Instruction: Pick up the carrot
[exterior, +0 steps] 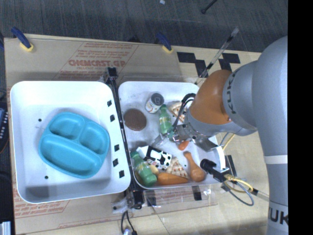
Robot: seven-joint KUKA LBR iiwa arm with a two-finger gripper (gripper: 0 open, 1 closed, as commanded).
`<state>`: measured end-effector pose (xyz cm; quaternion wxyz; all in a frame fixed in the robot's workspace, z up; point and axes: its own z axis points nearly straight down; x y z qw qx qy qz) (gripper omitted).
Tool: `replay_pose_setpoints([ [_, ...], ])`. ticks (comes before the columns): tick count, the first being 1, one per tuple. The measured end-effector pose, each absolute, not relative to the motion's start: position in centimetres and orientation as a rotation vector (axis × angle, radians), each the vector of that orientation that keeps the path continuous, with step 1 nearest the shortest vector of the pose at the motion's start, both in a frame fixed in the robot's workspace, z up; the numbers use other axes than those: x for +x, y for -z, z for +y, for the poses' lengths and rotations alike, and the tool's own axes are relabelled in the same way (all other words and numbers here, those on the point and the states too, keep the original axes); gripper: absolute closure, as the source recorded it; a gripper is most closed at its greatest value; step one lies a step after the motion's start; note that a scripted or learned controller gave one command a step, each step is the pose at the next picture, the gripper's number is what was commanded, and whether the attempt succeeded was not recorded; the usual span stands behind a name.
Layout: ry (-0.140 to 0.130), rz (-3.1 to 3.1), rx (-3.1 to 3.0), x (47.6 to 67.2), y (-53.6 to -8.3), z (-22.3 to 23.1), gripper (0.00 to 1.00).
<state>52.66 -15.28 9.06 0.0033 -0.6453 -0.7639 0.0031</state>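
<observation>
The carrot point(171, 179) is lying in the right bin point(139, 89), close to its near wall. Its long axis is running almost left to right, with the thin tip pointing right toward a brown drumstick point(193, 167). A green bottle point(143, 169) is lying just beside its thick left end, and a black and white toy cow point(159, 156) is resting just above it. The gripper point(182, 136) is hanging over the middle of this bin, well apart from the carrot; how far it is open, I cannot tell. A blue divided plate point(73, 144) is sitting in the left bin point(24, 131).
</observation>
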Motion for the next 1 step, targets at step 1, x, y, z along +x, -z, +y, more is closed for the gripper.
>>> replay_pose_setpoints([
  [1,-0.004,-2.500,-1.912,47.77,-21.07,-20.73,0.00],
])
